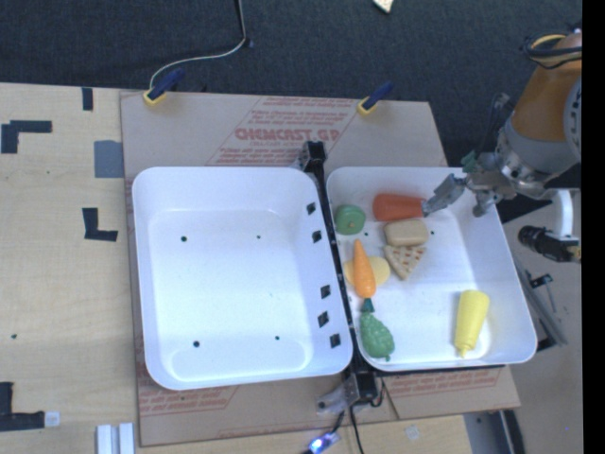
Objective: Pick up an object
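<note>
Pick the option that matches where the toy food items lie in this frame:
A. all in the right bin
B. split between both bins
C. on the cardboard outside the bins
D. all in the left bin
A: the yellow piece, the carrot, the green round piece and the rest all lie in the right bin, with the gripper above its upper right part.
</note>
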You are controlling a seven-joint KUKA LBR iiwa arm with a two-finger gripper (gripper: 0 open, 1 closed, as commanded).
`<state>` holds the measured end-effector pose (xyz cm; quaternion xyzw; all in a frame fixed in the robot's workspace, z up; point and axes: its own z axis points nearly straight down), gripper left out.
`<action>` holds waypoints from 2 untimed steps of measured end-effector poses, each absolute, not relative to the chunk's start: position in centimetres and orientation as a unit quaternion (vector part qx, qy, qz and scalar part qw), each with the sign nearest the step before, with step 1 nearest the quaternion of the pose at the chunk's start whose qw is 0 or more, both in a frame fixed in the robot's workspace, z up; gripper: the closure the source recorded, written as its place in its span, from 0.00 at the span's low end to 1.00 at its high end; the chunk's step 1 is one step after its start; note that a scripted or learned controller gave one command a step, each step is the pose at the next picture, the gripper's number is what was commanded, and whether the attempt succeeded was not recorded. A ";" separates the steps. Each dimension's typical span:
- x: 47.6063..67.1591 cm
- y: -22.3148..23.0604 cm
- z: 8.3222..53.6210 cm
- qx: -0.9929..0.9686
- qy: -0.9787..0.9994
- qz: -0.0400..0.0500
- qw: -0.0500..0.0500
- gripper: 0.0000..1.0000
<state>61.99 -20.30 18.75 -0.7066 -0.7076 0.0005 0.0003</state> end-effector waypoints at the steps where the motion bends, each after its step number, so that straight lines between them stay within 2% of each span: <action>1: 66.8 -22.3 10.4 -0.706 -0.708 -0.002 -0.005 0.00; 2: 66.9 -22.2 11.5 -0.705 -0.709 -0.002 -0.002 1.00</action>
